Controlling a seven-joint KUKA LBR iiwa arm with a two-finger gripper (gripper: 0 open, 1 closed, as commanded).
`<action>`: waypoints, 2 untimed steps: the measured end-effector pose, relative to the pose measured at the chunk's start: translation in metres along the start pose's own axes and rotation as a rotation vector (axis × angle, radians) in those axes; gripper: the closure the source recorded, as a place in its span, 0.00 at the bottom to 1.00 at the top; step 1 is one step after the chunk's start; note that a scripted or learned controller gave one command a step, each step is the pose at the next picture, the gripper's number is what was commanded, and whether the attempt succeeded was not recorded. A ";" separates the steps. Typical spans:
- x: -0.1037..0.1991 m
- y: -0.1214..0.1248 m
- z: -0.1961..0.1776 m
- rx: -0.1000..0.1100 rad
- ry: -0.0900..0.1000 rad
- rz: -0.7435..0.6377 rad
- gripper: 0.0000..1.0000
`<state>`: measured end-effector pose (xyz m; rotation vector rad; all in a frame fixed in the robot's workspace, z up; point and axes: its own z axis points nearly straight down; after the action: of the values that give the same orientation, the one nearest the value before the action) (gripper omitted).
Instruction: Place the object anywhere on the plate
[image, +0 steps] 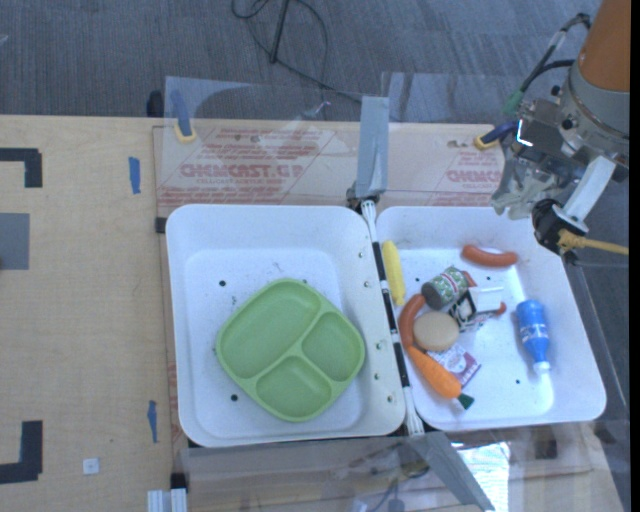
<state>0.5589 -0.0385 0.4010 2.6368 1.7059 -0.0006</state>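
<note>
A light green plate (290, 350) with three compartments lies in the left bin (200, 260). The right bin (575, 385) holds several objects: a yellow corn cob (394, 272), a red sausage (490, 256), a small can (447, 287), a round beige bun (435, 332), an orange carrot (438, 373) and a blue bottle (532, 333). My gripper (512, 198) hangs above the far right corner of the right bin, just beyond the sausage. Nothing shows in its grasp.
A curved orange-red piece (409, 312) lies against the bun, and a small packet (468, 368) sits beside the carrot. A raised divider (382, 300) separates the two bins. Cables and a yellow-tipped part (580, 241) hang by the wrist at the right.
</note>
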 end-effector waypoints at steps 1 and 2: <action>0.011 -0.057 0.050 0.003 0.000 -0.054 1.00; -0.059 0.009 -0.017 -0.001 0.000 0.133 1.00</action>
<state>0.5430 -0.0960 0.4179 2.7437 1.5269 0.0000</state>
